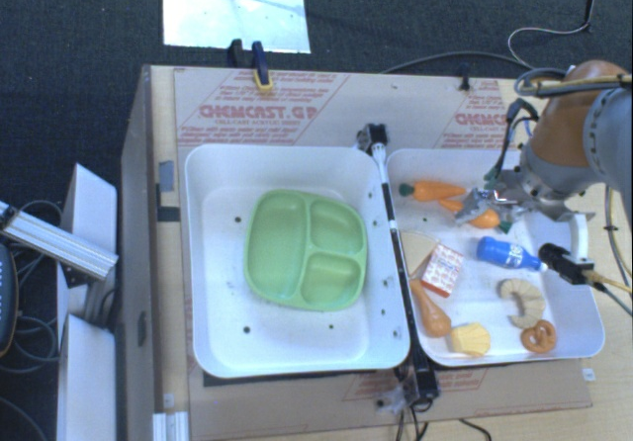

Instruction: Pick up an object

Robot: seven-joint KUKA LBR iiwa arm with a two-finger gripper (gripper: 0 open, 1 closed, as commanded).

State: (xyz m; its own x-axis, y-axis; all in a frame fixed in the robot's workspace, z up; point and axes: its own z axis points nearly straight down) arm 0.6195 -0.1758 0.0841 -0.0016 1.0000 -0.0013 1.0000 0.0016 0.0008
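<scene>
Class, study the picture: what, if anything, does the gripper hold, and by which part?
Cannot be told: the gripper sits low beside an orange piece, its hold unclear.

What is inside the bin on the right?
The right bin holds toy food: a carrot, a blue bottle, a pretzel, a cheese piece and a small box. The gripper covers part of an orange piece.

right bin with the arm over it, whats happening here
The grey KUKA arm's gripper is low over the right white bin, among toy food, beside an orange carrot-shaped toy and a small orange piece. Whether it holds anything is unclear. A blue bottle lies nearby. The left bin holds a green divided plastic plate.
</scene>
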